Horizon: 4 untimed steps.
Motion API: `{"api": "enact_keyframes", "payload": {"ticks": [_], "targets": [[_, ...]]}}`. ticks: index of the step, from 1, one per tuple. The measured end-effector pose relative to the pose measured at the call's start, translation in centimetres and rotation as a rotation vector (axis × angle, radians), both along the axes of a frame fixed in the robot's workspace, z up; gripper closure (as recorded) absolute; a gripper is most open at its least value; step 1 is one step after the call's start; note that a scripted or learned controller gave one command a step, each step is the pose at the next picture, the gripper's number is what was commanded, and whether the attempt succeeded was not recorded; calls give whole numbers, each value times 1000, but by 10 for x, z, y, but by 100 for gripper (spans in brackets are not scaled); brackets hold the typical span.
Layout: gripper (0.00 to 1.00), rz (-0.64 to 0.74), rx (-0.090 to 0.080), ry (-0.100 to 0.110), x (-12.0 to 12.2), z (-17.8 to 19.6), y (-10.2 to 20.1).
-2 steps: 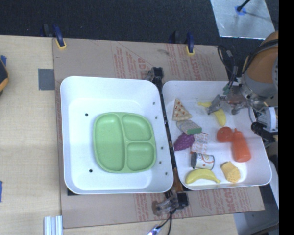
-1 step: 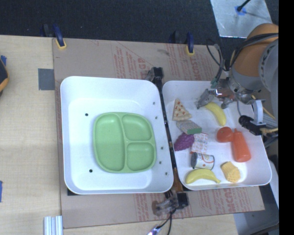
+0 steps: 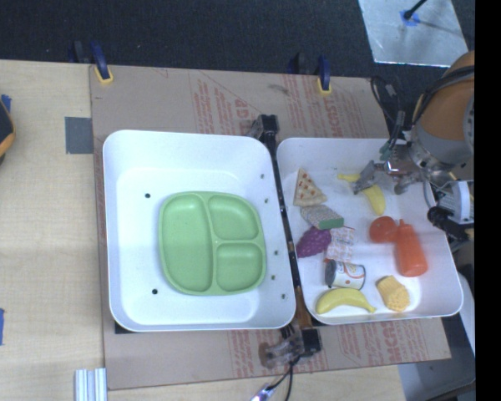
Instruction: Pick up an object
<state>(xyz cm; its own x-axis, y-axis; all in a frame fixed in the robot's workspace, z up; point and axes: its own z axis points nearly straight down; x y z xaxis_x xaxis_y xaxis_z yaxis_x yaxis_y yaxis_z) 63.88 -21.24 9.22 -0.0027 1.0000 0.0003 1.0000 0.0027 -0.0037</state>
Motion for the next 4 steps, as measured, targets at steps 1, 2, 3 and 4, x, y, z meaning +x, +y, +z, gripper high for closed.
{"api": "enact_keyframes", "payload": {"ticks": [1, 2, 3, 4], "targets": [[0, 2, 0, -2, 18, 0, 35], [0, 0, 0, 0, 6, 3, 4], [0, 3, -1, -2, 18, 0, 40], [0, 0, 0, 0, -1, 0, 0]]}}
